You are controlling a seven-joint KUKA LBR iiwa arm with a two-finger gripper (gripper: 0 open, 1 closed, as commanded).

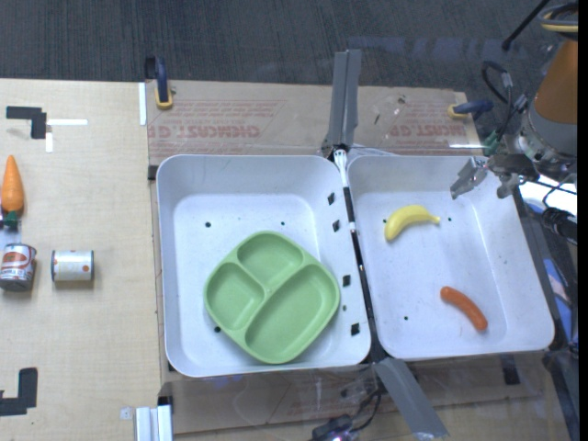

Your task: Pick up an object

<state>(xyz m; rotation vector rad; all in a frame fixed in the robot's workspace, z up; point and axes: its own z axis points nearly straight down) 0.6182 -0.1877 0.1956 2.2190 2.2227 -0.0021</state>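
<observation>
A yellow banana (410, 220) lies in the right bin (514, 333), toward its upper left. An orange sausage-shaped piece (464, 307) rests nearer that bin's lower right. My gripper (487, 180) hangs over the right bin's upper right corner, above and to the right of the banana. Its two fingers are spread apart with nothing between them. A green divided plate (272, 296) sits in the left bin (184, 200).
On the wooden bench left of the bins stand a carrot (11, 185) and two small cans (72, 267). A grey divider post (344, 99) rises between the bins at the back. Clamps (159, 85) hold the cardboard sheet behind them.
</observation>
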